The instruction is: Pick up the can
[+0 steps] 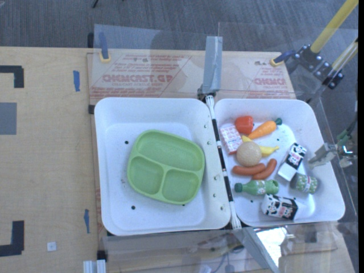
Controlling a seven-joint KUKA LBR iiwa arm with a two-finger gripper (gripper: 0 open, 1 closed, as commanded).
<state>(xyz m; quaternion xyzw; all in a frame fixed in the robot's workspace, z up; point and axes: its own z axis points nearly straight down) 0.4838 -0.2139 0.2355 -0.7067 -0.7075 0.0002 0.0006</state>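
Two shallow white bins: the right bin (324,124) holds the small green-labelled metal can (306,183), lying near its right wall. The metal two-finger gripper (325,154) hovers just above-right; its grip state cannot be told, being blurred.

My way to the can (306,183) is tight: a cow-print carton (291,162) touches it on the left, another carton (279,207) lies near below, the bin wall (333,169) close right.
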